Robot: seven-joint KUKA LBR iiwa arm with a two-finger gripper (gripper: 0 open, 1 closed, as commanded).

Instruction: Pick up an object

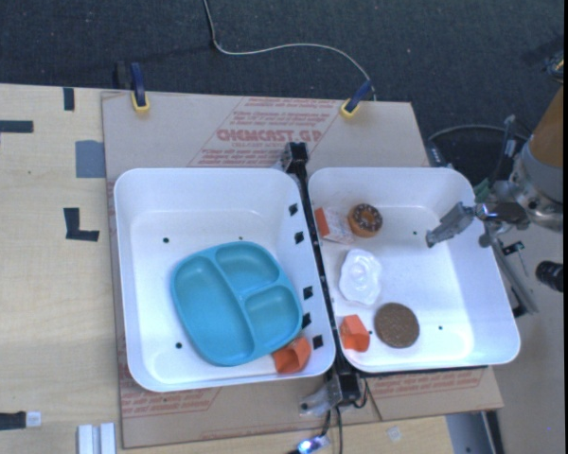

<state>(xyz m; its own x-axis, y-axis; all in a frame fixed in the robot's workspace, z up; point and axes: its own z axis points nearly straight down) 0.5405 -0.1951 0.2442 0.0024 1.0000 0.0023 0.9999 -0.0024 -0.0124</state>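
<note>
The pick has not begun. The gripper (452,225) hangs at the right rim of the right bin (473,343), fingers apart and holding nothing. Candidates lie left of it: a chocolate doughnut (365,219), a white lump (361,277), a brown cookie (397,325).

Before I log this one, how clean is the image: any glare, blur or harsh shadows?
Camera view: even, soft light, only faint shadows under the blue tray and along the bin walls; no blown-out glare, though the white lump nearly blends into the right bin's floor; overall soft and low in detail; the gripper looks slightly smeared.
</note>
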